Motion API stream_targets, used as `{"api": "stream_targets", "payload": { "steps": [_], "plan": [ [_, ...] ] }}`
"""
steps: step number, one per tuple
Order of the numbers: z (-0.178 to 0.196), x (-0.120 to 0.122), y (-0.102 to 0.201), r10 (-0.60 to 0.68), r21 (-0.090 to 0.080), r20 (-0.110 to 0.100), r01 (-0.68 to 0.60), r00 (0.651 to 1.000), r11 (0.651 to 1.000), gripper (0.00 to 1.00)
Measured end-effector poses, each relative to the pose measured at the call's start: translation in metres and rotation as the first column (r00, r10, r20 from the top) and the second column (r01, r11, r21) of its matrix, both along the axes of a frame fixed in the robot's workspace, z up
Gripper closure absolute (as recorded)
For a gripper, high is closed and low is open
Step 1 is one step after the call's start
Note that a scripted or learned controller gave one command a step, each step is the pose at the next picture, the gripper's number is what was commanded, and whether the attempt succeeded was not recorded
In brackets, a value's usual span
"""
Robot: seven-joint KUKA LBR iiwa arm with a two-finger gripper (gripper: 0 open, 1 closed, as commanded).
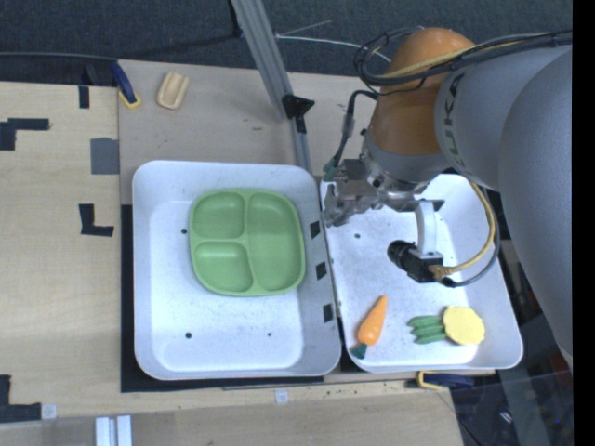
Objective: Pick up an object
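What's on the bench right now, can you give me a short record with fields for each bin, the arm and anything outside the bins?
left white bin: light green plastic divided plate, flat
right white bin: orange toy carrot; green toy pea pods beside a yellow toy corn piece
arm: claw over the right bin's upper left corner
outside the bins: tan block on the bench, upper left

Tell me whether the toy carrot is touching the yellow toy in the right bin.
Apart. The camera view shows the toy carrot near the right bin's front left corner, with bare white floor between it and the yellow toy.
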State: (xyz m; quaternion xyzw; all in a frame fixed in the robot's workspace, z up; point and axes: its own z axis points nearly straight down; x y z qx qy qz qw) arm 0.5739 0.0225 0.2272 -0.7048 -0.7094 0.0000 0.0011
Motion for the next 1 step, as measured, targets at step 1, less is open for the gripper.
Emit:
{"api": "stream_targets", "payload": {
  "steps": [1],
  "plan": [
    [-0.0064,0.0132,0.0438,-0.001,-0.001,0.000,0.001,1.000,1.000,1.00]
  ]
}}
